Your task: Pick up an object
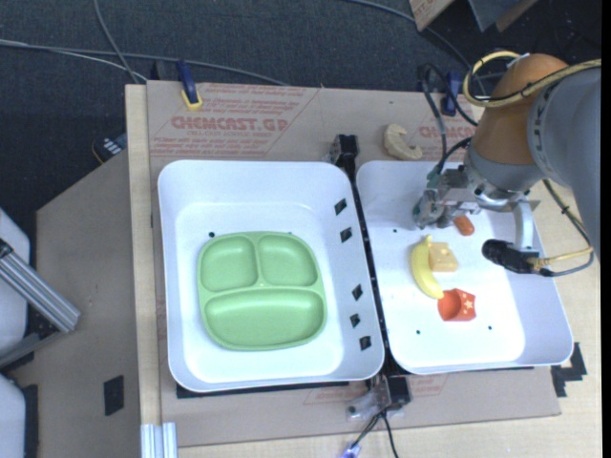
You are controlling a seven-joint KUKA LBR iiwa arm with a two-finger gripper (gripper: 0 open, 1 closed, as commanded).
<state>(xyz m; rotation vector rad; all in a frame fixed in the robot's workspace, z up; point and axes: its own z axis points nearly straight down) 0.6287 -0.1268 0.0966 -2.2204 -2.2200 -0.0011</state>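
The right bin point(535, 337) holds a yellow banana point(424, 273), a small pale yellow block point(445, 259) touching the banana's upper end, a red pepper-like piece point(457, 305) just below them, and a small orange piece point(464, 224). My gripper point(429, 211) hangs low over the far part of this bin, just above the banana's tip and left of the orange piece. Nothing shows clearly as held in it.
The left bin point(181, 198) holds a green divided plate point(261, 290). A beige ring-shaped piece point(403, 142) lies on the cardboard behind the right bin. A blue and yellow clamp point(190, 89) sits at the board's far left edge.
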